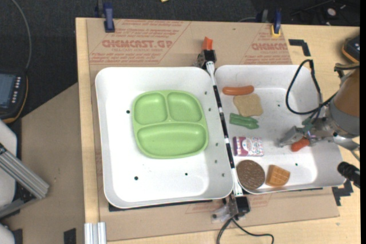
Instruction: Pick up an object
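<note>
If closed a little off line, could knock the small red-orange toy piece sideways across the slick floor of the right bin instead of trapping it. Could also snag on the black cable looping just above. Finds the gripper low near the bin's right side, reaching leftward. Cannot tell whether open or closed. Puts the red-orange piece touching or just beside the jaws' lower edge, not clearly between them, well apart from the pink carton and the toy waffle.
</note>
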Controlling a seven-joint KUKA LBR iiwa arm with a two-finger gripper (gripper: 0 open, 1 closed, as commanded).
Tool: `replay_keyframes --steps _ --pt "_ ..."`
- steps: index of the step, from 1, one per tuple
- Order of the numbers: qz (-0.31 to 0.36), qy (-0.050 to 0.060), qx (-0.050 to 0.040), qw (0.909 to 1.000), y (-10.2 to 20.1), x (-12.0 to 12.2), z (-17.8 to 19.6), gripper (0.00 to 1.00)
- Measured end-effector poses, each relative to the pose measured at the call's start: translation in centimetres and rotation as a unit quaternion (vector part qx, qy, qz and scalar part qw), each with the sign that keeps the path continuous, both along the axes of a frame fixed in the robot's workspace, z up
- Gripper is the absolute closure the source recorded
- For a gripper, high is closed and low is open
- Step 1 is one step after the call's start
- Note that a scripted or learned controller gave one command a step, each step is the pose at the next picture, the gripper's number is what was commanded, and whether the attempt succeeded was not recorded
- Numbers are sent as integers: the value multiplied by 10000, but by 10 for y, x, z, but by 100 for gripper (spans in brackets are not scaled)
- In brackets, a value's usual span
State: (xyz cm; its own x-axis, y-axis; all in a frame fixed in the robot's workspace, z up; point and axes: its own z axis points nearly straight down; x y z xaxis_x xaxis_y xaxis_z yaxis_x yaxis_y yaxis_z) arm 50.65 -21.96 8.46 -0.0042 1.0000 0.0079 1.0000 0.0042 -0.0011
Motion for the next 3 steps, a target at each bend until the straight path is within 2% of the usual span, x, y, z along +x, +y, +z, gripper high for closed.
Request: replay_keyframes --steps 3 --pt "-1 5 5 10000 0 1 -1 0"
